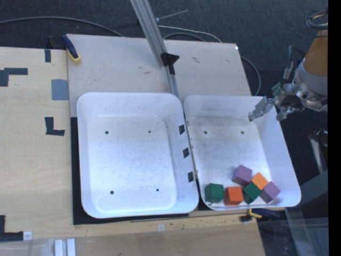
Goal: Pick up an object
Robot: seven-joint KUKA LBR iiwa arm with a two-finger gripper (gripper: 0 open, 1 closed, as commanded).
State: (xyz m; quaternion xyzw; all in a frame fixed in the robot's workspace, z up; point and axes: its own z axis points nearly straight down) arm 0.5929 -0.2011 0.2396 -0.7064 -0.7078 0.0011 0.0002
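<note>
Several small blocks lie bunched in the near right corner of the right bin [224, 137]: a green cube [214, 191], an orange cube [233, 195], a dark green one [251, 192], a second orange one [259, 181] and two purple ones [243, 174] [270, 191]. My gripper [270, 111] hangs over the bin's far right rim, well behind the blocks. It is open, with one grey finger [259, 111] angled in over the bin, and nothing sits between the fingers.
The left bin [128, 153] sits beside the right one. A slanted aluminium post [151, 25] rises behind the bins. A blue and yellow clamp [71, 48] lies at the board's far left corner, and cables trail along the back.
</note>
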